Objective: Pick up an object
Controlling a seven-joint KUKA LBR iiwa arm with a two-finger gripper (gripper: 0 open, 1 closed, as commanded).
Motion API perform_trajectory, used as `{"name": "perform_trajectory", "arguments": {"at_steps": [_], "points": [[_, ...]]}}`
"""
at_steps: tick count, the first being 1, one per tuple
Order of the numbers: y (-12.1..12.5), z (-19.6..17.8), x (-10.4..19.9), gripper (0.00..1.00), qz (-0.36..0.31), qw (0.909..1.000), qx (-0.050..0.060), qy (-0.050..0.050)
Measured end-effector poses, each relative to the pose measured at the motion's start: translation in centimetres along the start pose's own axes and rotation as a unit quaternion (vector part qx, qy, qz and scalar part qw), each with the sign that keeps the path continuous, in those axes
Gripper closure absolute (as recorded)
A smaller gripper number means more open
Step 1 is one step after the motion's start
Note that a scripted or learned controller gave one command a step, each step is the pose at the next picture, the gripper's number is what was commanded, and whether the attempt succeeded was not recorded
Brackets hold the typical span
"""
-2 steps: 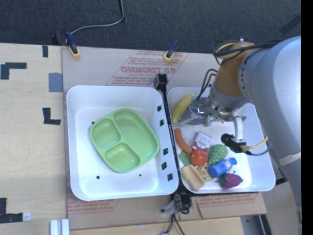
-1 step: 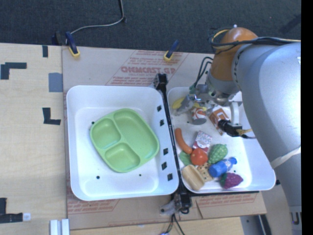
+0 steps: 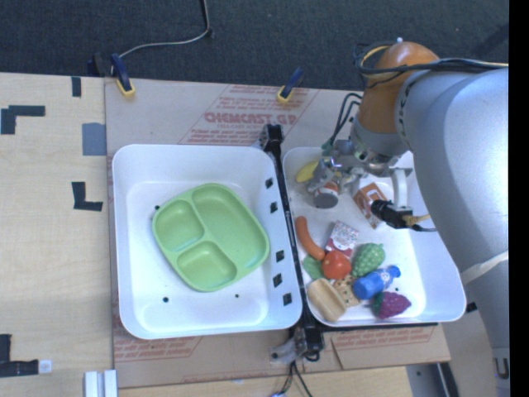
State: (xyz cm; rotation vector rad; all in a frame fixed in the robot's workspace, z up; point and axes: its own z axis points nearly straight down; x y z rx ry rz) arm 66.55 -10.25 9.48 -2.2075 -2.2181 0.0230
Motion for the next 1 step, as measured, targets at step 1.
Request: {"name": "perform_trajectory", "arguments": {"at_steps": [1], "points": [[-5.70, -8.93, 7.43, 1.00, 0.001, 0.9999, -0.010, 0.001]]}}
